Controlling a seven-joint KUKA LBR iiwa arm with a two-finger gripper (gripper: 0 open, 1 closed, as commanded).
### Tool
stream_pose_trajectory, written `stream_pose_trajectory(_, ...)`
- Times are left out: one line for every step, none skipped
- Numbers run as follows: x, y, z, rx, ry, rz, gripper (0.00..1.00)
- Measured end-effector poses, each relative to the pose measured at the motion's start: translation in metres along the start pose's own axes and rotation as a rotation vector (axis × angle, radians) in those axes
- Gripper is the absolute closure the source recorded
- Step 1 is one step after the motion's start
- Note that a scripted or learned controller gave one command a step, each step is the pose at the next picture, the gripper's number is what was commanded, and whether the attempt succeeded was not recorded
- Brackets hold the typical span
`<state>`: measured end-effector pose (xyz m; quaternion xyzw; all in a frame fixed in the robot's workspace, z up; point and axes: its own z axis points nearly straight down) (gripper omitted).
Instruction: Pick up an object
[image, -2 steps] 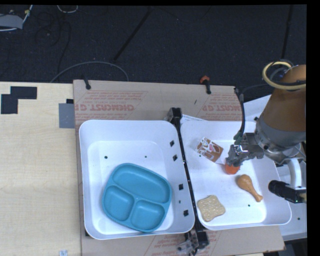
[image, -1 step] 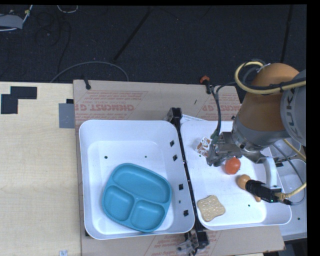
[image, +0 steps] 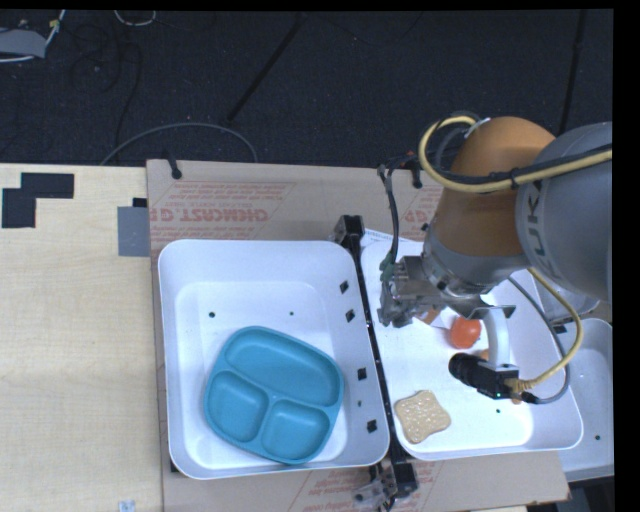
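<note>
The tool (image: 400, 300) hangs low in the right bin (image: 560, 425); its state I cannot tell. An orange ball (image: 464, 331) at 3 o'clock and a cracker (image: 421, 416) at 6 o'clock may get knocked away

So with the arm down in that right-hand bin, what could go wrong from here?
Two things, probably. The hand sits low beside the divider between the bins, so it might scrape that wall instead of closing on anything. Also, the orange-red round object and the slice of toast lie apart from the hand, the round one half hidden under the arm, so a grab here may come up with nothing.
</note>
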<state>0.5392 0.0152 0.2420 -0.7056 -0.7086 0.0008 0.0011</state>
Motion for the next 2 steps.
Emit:
stream_pose_trajectory(0.039,0.015,0.01,0.0,-0.001,0.002,1.0)
stream_pose_trajectory(0.09,0.045,0.02,0.0,0.0,0.0,1.0)
